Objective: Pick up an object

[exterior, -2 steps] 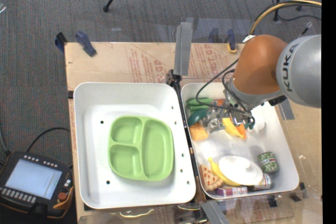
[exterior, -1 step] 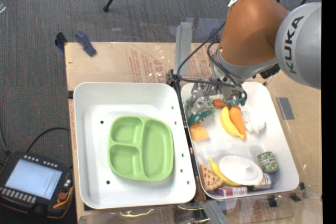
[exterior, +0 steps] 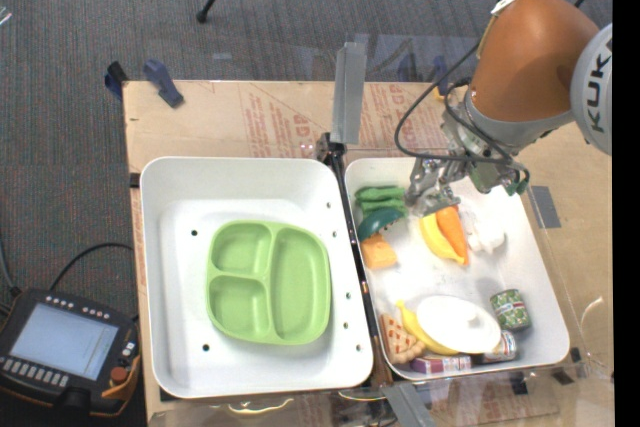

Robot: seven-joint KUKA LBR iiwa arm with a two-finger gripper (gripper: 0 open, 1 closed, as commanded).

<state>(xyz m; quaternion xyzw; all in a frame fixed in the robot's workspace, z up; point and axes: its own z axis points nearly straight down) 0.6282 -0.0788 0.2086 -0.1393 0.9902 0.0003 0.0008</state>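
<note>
You find the green divided plate [exterior: 268, 282] flat in the left bin [exterior: 160, 215]. In the right bin [exterior: 545, 310] the orange carrot [exterior: 453, 230] lies touching a banana [exterior: 434, 237] (peppers [exterior: 380, 206] to their left). The gripper [exterior: 432, 193] hangs just above; its grip cannot be judged.

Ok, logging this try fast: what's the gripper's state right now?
Gripper: over the right bin, above the toy food; open or shut cannot be told.

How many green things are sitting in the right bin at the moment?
3: two green pepper-like pieces stacked at the right bin's upper left, upper and lower, plus a green-lidded can near its right wall. Clutter may hide more.
</note>
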